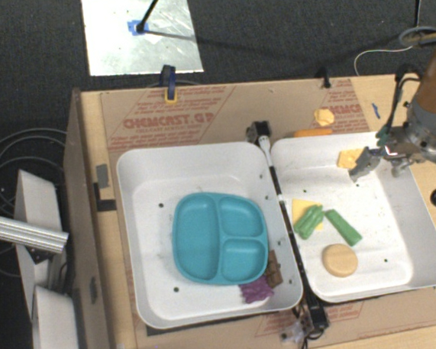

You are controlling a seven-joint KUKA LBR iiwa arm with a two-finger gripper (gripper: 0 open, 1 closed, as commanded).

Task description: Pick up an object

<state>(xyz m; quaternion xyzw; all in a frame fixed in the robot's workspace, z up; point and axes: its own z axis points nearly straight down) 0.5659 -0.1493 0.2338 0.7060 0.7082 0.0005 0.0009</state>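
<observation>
The gripper [364,162] hangs over the right bin [417,212], its tip just beside a yellow block [346,158] near the far wall. Jaw state cannot be determined. The block lies in the bin, not lifted.

So the right bin [413,212] has a few loose bits to grab. A small yellow-orange chunk [347,158] sits up near 11 o'clock. Around the 9 o'clock side there's a pale yellow wedge [301,206] with a short green piece [308,221] lying across its lower edge, touching it. Just beside that, toward the middle, a longer green stick [343,226] lies slanted. A round tan disc [340,260] rests flat near 6 o'clock.
</observation>
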